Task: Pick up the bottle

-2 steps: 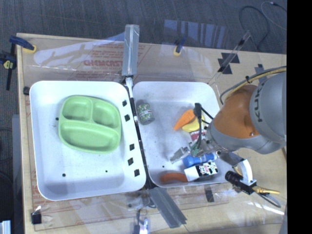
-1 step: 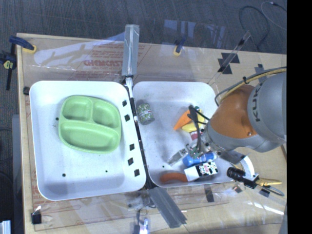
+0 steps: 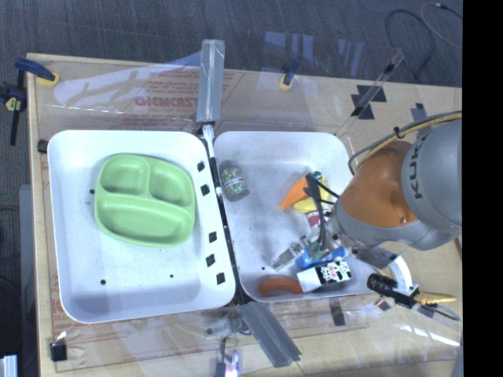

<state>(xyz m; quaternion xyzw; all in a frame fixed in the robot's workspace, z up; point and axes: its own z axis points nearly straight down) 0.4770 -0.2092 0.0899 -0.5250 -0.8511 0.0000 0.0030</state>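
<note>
I am reaching in from three o'clock, and my tool [image 3: 318, 242] is hanging low over the right bin [image 3: 259, 144], in the clutter at its four o'clock corner. The bottle [image 3: 324, 274], white with a blue cap and a black-and-white label, is lying on its side just at six o'clock of my tool, beside an orange-brown sausage-shaped toy [image 3: 275, 286]. An orange wedge [image 3: 297, 195] is sitting at twelve o'clock of my tool, and a small speckled jar [image 3: 233, 181] is resting near the bin's ten o'clock corner. A green divided plate [image 3: 145, 199] is occupying the left bin [image 3: 71, 289].

I cannot tell whether my tool is released or clenched; my wrist is hiding too much. I am judging this to be the approach-and-grasp step, with the bottle not yet lifted. Next I am needing to settle squarely over the bottle's body, close, and rise.
</note>
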